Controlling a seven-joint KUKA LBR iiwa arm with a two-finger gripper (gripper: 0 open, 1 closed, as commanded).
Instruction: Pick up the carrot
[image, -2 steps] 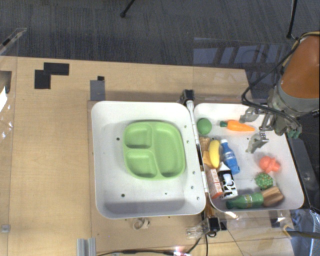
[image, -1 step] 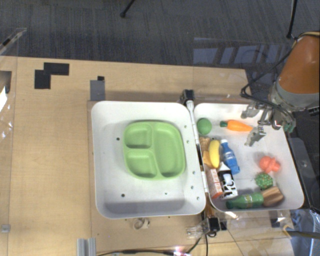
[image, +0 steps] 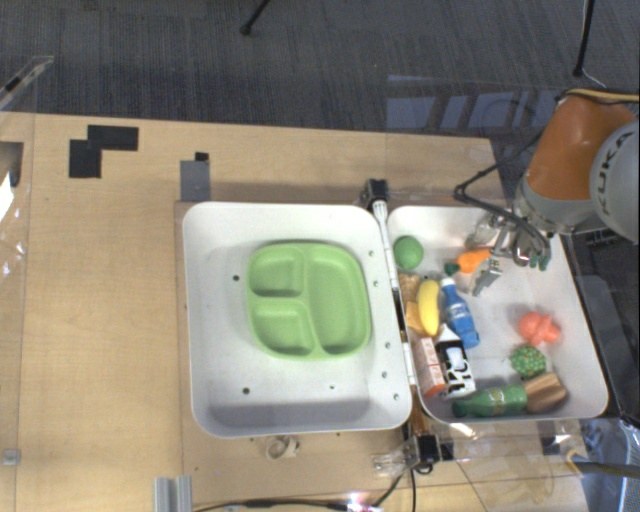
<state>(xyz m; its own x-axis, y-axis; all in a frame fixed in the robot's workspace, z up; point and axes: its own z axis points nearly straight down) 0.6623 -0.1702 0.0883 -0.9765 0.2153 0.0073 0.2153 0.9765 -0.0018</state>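
Currently carrot (image: 470, 263) touching fingers (image: 487, 268), right bin (image: 580, 330).

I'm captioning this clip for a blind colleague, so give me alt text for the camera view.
The grey arm's gripper hovers over the orange carrot in the right bin, among a green ball, banana and blue bottle. The left bin holds a green divided plate.

**Even overhead light, soft focus throughout**

The bench (image: 100, 300) is lit evenly and brightly from above. Soft shadows are cast inside the left bin (image: 215, 400), beneath the green tray (image: 305, 300). Pale reflections are seen across the carpet's upper right. Fine detail is smeared, and small items in the right bin (image: 590, 385) are rendered slightly blurred.
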